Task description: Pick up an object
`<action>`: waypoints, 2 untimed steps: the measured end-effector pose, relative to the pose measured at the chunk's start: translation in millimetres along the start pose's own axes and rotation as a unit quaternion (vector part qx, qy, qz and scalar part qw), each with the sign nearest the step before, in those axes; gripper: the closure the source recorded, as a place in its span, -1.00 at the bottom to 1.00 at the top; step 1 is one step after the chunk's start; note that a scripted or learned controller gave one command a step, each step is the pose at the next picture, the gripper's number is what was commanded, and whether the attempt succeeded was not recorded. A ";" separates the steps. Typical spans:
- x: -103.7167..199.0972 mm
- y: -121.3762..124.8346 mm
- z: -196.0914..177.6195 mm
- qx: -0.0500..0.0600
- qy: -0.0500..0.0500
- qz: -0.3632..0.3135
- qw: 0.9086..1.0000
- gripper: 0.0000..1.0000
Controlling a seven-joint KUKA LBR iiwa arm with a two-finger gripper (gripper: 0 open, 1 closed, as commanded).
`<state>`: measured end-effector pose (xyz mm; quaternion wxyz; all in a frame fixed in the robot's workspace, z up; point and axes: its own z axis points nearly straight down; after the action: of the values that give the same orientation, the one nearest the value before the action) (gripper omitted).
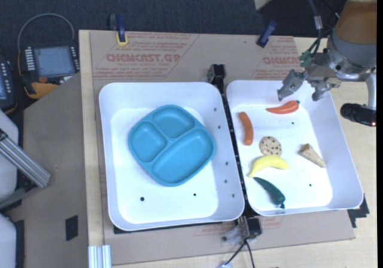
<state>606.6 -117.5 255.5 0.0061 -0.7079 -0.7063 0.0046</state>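
End effector [303,88] hangs low, fingers spread apart.

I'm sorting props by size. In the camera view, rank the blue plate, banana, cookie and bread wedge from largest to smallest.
1. blue plate
2. banana
3. cookie and bread wedge look alike, so I won't rank them.

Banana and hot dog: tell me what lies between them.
In the camera view, the round cookie lies between the banana and the hot dog, just above the banana and right of the hot dog.

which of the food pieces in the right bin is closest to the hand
The red chili. It lies at the bin's far end, just below the hand; the sausage, cookie and banana lie farther off.
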 end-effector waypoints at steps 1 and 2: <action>0.4 2.0 -8.2 -0.007 -0.001 -0.001 1.000 -1.00; 3.3 3.1 34.6 -0.004 -0.001 -0.001 1.000 -1.00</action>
<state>609.2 -114.1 220.9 0.0026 -0.7070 -0.7072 0.0018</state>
